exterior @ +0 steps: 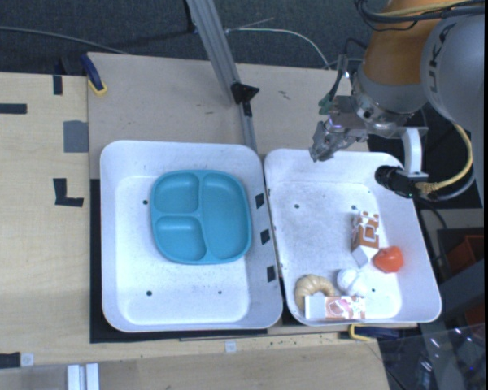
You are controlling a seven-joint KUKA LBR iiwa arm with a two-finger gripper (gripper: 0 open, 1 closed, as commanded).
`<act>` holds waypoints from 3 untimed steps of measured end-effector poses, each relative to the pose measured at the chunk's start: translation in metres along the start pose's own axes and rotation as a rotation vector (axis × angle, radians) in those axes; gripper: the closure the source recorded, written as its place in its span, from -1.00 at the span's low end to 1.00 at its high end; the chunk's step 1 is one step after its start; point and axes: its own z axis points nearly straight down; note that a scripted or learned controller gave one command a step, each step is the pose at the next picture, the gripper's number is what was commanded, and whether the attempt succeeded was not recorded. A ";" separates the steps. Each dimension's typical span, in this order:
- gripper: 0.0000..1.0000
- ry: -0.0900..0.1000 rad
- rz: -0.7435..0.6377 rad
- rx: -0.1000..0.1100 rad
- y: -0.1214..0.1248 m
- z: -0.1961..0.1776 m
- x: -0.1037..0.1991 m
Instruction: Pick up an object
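My gripper [321,151] hangs over the far edge of the right bin [309,210], with nothing seen between its fingers. Several small objects lie at the bin's near right. An orange-red ball [388,259] rests beside a small brown and white carton [366,231]. A tan croissant-shaped piece [313,284] and a white lump [347,279] lie near the front. A pink and white packet [335,306] rests against the front wall. All of them are well below the gripper in the view.
The left bin [130,283] holds a teal divided plate [201,216]. A slanted metal pole [215,39] with a black clamp rises behind the bins. Cables trail from the arm at the right edge of the right bin.
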 end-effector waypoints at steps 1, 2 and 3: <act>1.00 0.000 0.001 0.004 -0.029 0.022 0.043; 1.00 0.001 -0.002 0.003 -0.056 0.022 0.096; 1.00 0.000 -0.002 0.004 -0.082 0.037 0.151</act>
